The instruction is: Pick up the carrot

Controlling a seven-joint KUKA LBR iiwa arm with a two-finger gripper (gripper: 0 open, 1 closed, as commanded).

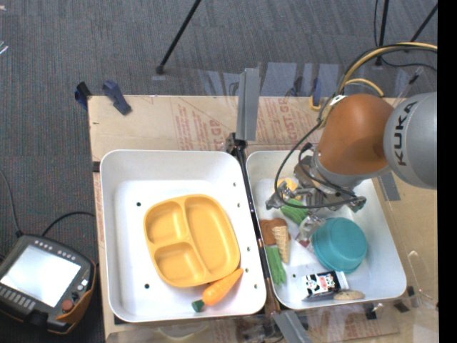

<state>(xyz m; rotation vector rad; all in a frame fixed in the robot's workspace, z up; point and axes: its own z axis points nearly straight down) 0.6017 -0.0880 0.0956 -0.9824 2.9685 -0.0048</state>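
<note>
Nothing is done yet: the carrot lies untouched beside the yellow plate, while the jaws (state impossible to tell) hover over the other bin.

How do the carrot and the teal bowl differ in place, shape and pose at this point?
The carrot lies in the left bin, against the yellow divided plate; the teal bowl sits in the right bin among other items. The carrot is long, orange and tapered, lying on its side; the bowl is round and upright. The bowl is right beside the tool; the carrot is far from it. Both rest in white bins.
</note>
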